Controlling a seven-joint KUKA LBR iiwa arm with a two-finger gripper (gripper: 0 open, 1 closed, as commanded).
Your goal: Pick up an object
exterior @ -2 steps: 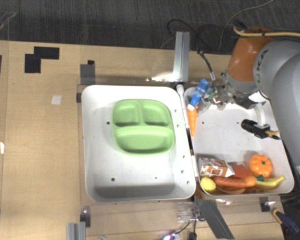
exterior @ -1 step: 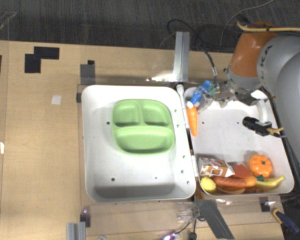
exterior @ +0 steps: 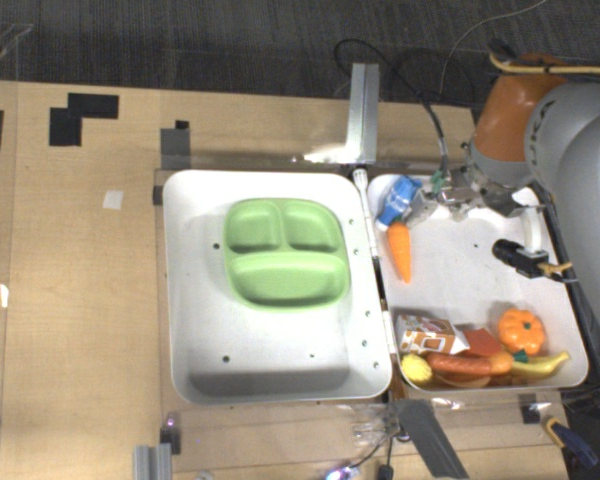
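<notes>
Wooden worktop (exterior: pixel 80 268) bears a white bin (exterior: pixel 460 268) holding a carrot (exterior: pixel 401 253). Just above the carrot lies a blue packet (exterior: pixel 396 200). The jaws hang above and right of the carrot, their spread impossible to tell.

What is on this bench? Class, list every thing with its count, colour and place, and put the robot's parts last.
left bin: one, white, left side of the bench
plate: one, green, divided, middle of the left bin
right bin: one, white, beside the left bin
container: one, blue and white, right bin's far left corner
carrot: one, orange, just nearer than the container
packet: one, brown and white, right bin's near side
lemon: one, yellow, near left corner
sausage: one, orange-red, near edge
pumpkin: one, orange, near right
banana: one, yellow, near right corner
arm: one, grey with orange band, right
end effector: one, beside the container
</notes>
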